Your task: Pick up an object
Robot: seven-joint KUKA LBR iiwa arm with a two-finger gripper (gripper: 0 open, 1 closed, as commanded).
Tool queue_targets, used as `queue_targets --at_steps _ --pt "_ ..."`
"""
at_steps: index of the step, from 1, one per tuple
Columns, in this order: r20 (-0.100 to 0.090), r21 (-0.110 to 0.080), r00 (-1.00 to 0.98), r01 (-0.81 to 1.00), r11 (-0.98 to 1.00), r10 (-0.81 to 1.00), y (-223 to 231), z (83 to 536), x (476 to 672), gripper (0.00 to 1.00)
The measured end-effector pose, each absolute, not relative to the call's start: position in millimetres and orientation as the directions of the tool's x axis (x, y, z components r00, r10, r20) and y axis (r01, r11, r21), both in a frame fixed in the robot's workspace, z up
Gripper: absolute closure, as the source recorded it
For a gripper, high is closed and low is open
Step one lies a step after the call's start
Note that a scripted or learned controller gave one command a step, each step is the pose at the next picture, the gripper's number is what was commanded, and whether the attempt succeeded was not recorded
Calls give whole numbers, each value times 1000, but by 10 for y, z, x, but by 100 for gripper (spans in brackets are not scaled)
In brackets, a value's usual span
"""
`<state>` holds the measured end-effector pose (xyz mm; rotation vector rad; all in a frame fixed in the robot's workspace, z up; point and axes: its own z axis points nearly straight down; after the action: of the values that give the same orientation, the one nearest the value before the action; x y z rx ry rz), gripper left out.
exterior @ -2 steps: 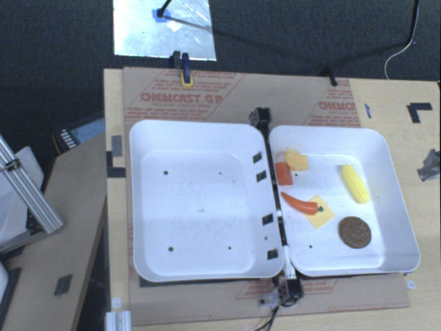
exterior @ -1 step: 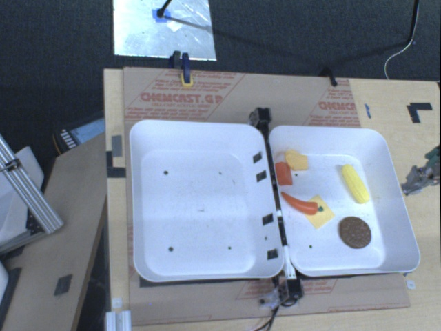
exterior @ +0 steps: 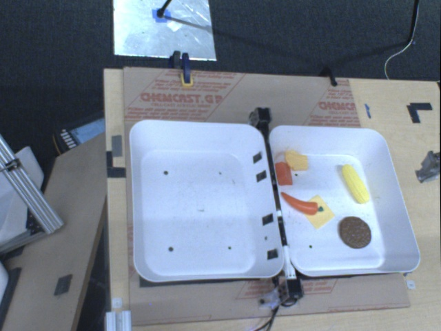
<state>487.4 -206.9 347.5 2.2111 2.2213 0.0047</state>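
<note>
Just a grey bit of the end effector point(exterior: 428, 166) peeks in beside the right bin point(exterior: 396, 185); open or closed, I cannot tell. Corn point(exterior: 355, 183), cookie point(exterior: 355, 232) and chili point(exterior: 300, 203) lie inside that bin.

I see a small piece of the arm point(exterior: 428, 166) just right of the right bin point(exterior: 395, 185): dull grey, angular, jagged in outline, with darker shading.

Both white bins point(exterior: 200, 212) appear smooth moulded plastic with a slight sheen. Worktop point(exterior: 427, 205): pale matt wood-look board. Corn cob point(exterior: 355, 183) and chilli point(exterior: 300, 203) look like glossy plastic. Brown disc point(exterior: 355, 232): rough, grainy. Foil-like sheet point(exterior: 164, 19): shiny, crinkled.
</note>
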Motion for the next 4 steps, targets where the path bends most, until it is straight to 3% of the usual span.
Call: queue_targets --at_steps 1,2,3,4 --pt "0 -1 -1 1000 1 1000 -2063 2912 4867 100" --pt "-3 7 -5 1000 5 1000 -2068 3436 4873 100" --pt "1 -2 -1 1000 1 1000 -2062 2806 4866 100" --pt "-2 3 -1 1000 1 1000 -2066 2839 4871 0"
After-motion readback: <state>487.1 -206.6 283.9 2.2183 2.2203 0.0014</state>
